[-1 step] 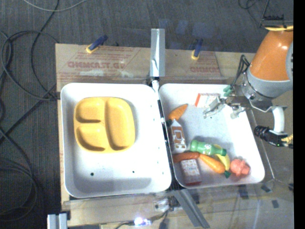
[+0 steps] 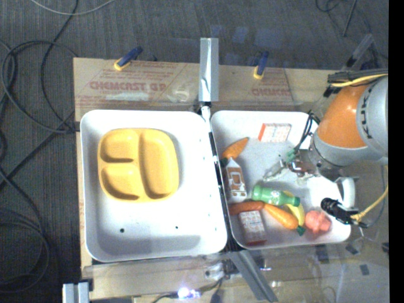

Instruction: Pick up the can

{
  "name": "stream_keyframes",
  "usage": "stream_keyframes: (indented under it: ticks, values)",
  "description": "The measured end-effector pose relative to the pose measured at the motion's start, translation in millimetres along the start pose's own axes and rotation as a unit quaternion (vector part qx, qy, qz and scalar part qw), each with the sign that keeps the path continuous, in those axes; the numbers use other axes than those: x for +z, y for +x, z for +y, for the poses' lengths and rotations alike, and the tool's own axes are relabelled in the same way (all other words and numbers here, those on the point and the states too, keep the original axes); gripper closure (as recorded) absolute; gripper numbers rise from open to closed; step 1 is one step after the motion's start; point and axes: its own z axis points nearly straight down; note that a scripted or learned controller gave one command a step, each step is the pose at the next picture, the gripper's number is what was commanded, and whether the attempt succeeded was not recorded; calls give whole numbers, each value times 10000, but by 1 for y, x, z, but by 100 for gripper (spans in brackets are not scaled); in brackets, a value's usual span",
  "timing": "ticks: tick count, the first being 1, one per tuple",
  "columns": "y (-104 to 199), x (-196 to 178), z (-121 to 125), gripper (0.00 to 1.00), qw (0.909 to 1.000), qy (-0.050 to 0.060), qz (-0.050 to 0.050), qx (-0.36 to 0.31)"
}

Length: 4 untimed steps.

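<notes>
Camera view: fingers (image 2: 282,168) open w/ nothing held, above right bin (image 2: 297,116).

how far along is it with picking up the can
Done: the arm has reached over the right bin. In hand: the gripper hovers over bare bin floor above the toy food; nothing shows between its fingers. Left: the whole pick. No clear can stands out; the nearest candidate, the small red-labelled item, lies untouched by the bin's front wall.
</notes>
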Motion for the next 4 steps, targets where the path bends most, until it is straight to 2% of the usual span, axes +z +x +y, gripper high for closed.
stream_keyframes:
  ticks: [1,2,3,4]
  values:
    - [-7,5,11,0,9974,-61,6,716]
    - [-19,4,50,0,9934,-39,88,1141]
    - [-13,5,102,0,9792,190,29,2019]
    - [-15,-2,104,100,9793,137,-19,2020]
